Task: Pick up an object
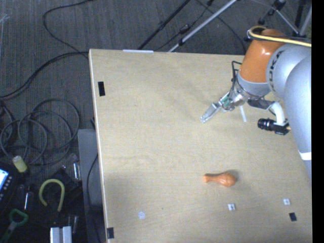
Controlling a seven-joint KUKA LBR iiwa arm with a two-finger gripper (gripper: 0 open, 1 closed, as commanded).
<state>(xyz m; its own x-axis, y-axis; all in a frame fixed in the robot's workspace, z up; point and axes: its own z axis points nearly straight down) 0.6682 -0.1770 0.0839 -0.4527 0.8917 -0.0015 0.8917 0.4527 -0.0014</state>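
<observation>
The arm (283,75) comes in from the 3 o'clock side, and its gripper (207,116) points out over the tan board (152,135). I cannot tell how the gripper is set (it looks like a thin, blurry stick from up here). Nothing is seen in it. A small orange thing (221,178), fat at one end and thin at the other, lies flat on the board at about 6 o'clock from the gripper, well apart from it.
</observation>
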